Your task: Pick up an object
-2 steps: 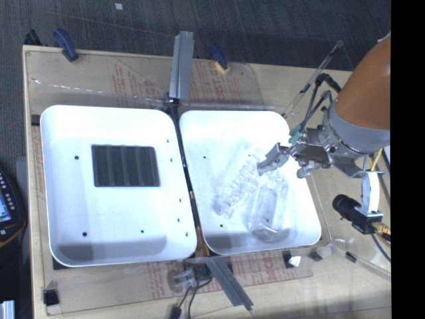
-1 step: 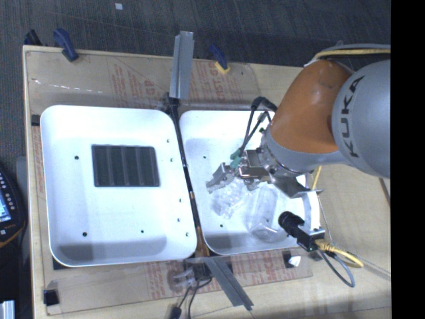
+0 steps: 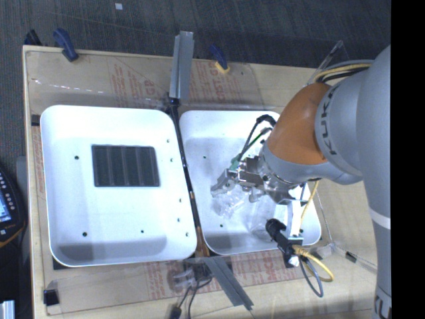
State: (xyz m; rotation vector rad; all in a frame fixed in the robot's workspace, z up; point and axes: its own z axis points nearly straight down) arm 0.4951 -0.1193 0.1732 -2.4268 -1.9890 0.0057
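- End effector (image 3: 226,186) is reaching down into the right bin (image 3: 199,138), hovering over a clear, crumpled object (image 3: 229,205) lying on the bin floor
- Pickup is looking unfinished: object seems to be resting in the bin
- Glare and clutter are hiding whether its tips are spread or pinching; cannot tell

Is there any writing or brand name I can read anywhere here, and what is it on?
"KUK": sideways letters on the arm's grey shell, beside the orange band; the rest is cut off.
Red printing on the bench's cardboard sheet: too faint to read.
White bins: no text.
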